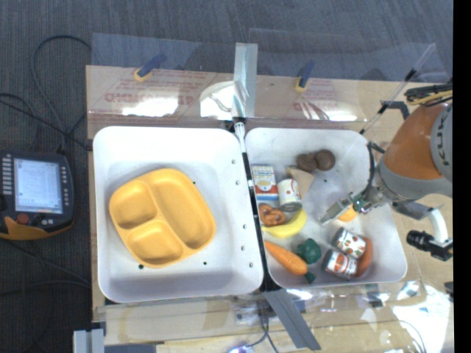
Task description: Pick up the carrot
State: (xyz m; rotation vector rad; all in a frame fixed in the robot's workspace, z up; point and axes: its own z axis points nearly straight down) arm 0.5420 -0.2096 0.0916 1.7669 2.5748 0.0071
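carrot (285,257): orange
divided plate (161,216): yellow, left of the carrot
banana (288,224): yellow, above the carrot
bins (118,285): white
arm band (413,147): orange
two cans (346,253): red labels, right of the carrot

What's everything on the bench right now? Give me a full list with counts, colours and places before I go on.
bins: 2, white, side by side on the bench
divided plate: 1, yellow, in the left bin
carrot: 1, orange, near front edge of the right bin, by the divider
banana: 1, yellow, just behind the carrot
green item: 1, dark green, right of the carrot
carton: 1, white and red, right bin by the divider
small cup: 1, white and red, beside the carton
brown lumps: 2, brown, back of the right bin
cans: 2, red and white, front right of the right bin
pendant: 1, grey, on the floor at left
arm: 1, grey and orange, from the right
hand: 1, over the right bin, apart from the carrot
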